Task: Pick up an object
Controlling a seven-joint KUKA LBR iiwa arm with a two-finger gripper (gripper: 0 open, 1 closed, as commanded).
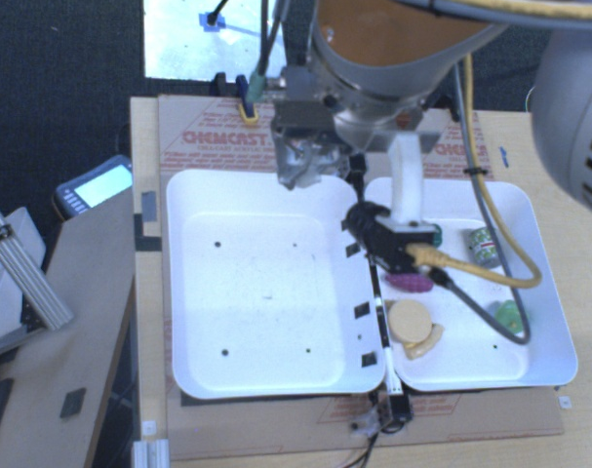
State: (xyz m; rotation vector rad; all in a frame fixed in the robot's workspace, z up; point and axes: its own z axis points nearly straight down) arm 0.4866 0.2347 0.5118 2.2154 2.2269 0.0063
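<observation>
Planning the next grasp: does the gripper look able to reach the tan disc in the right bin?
Probably yes: the tan disc lies uncovered, with only a yellowish piece touching its near edge. The gripper hangs over the far edge of the left bin.

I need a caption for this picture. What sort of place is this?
Probably a robotics lab. An arm reaches over a left bin and a right bin, both set on cardboard. Small things such as a can lie in the right bin, as if for grasp trials.
</observation>
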